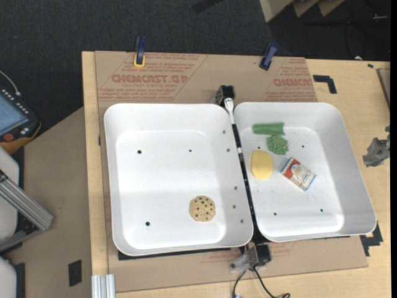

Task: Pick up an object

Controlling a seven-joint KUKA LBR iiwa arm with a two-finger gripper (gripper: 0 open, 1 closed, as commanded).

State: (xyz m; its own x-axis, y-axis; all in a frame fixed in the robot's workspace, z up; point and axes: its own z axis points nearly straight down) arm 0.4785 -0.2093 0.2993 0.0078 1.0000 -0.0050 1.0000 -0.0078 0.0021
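Note:
The left bin [124,166] holds one round tan cookie [202,208] with dark chips, near its front right corner. In the right bin [335,210], a green cylinder [268,128] lies near the back wall. Just in front of it sits a bumpy green lump [277,144]. A yellow oval object [262,165] rests close to the divider between the bins. To its right lies a small red, white and blue packet [299,173], turned at an angle.
The bins sit on a cardboard sheet [186,73] held by two blue clamps [140,51] at the back. A small grey metal part [375,152] shows at the right, just outside the right bin. Cables run at the front [251,262].

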